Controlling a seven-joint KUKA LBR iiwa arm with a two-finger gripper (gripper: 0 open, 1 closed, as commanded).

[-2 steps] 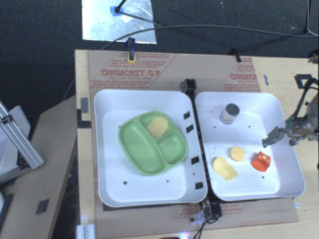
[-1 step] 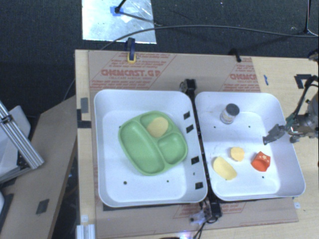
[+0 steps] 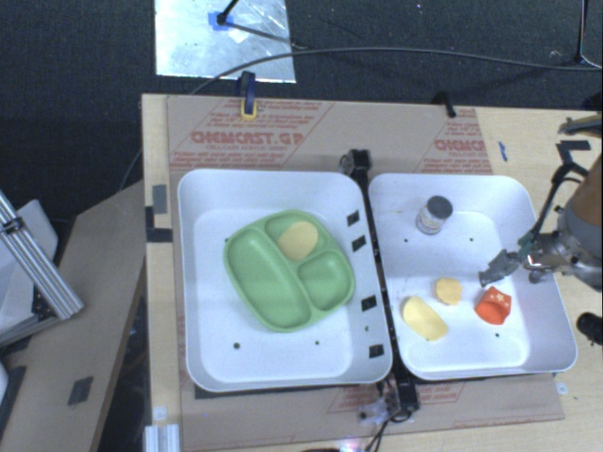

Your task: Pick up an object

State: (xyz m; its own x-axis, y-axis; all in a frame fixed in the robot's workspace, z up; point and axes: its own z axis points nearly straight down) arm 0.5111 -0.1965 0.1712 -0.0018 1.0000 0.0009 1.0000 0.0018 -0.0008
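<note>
Overhead slanted look at a bench covered in brown printed cardboard, bearing two shallow white bins side by side. In the left bin: a green divided plate, tilted diagonally, with a pale yellow rounded item in its upper compartment. In the right bin: a small metal can standing upright near the back; a small yellow-orange lump near the middle; a larger pale yellow oblong piece just beside it, toward the front; a red-orange toy item at the right, apart from both yellow pieces. Reaching in from the right edge: the grey arm, its gripper low over the right bin, just above and beside the red-orange item. Nothing seen between the fingers; whether spread or closed, cannot tell at this angle. Beyond the bench, dark floor with a shiny foil sheet and a blue clamp at the cardboard's far edge.
</note>
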